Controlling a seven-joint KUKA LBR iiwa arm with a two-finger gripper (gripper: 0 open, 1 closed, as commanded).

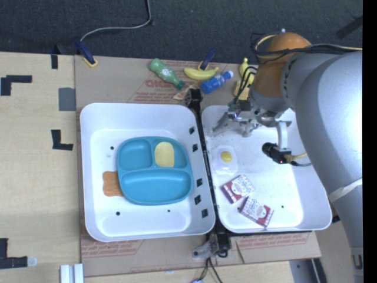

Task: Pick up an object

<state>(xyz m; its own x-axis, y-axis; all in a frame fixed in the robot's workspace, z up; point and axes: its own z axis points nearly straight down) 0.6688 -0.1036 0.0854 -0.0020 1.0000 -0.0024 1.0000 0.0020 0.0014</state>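
The gripper [235, 122] hung with fingers spread and empty just above the fried egg [225, 156] in the right bin [306, 217]; lowering squarely over the egg seemed wisest

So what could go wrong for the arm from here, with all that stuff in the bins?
1. The gripper hovers near the right bin's back wall, away from the fried-egg toy and the two red packets; closing here would likely catch nothing.
2. The packets lie flat, so fingers may slide over them.
3. The egg toy sits close to the divider between the bins, leaving little room beside it.
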